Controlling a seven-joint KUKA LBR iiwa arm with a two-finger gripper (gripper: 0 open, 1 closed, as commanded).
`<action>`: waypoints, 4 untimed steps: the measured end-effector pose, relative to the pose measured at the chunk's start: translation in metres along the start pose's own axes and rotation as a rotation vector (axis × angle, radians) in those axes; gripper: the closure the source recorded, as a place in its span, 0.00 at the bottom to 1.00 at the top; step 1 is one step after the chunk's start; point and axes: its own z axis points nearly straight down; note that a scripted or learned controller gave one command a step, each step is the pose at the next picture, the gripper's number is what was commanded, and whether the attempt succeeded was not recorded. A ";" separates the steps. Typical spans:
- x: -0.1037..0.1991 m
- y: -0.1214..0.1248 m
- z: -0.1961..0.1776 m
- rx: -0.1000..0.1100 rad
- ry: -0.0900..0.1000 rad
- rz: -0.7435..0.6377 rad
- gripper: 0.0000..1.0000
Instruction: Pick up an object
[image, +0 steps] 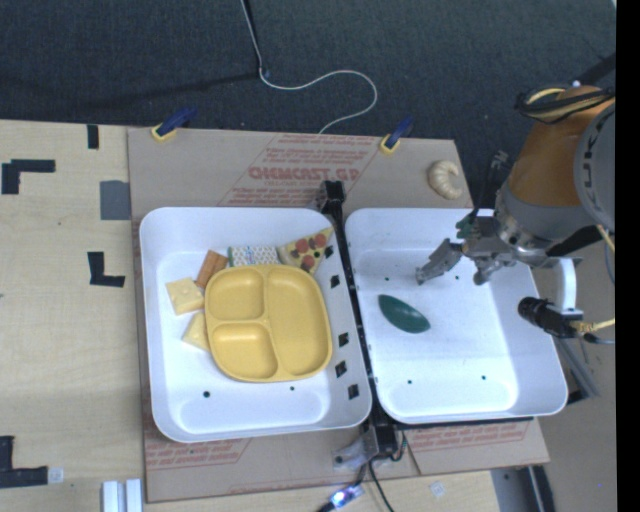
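The dark green oval object (404, 313) lies in the right bin (500, 390); its long axis runs from 10 to 4 o'clock. The gripper (460, 268) hovers at its 2 o'clock, fingers spread open, holding nothing.

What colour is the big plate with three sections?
Yellow. The plate shows in the camera view, in the left bin.

A pale wooden bench (60, 330) fills the lower left, marked with short black tape pieces (28, 174) and a grey patch (115, 198). A brown cardboard sheet (290, 172) with red print lies on it, held at its far corners by two blue and yellow clamps (174, 123). Beyond the bench the floor is dark blue carpet (120, 50), crossed by a thin white cable (320, 85) that loops toward the cardboard. Light is even, without hard shadows.
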 end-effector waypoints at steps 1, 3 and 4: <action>0.000 0.003 -0.008 -0.014 -0.002 -0.003 0.00; 0.010 -0.004 0.083 -0.010 -0.003 -0.003 0.00; 0.012 -0.003 0.108 -0.015 -0.003 -0.004 0.00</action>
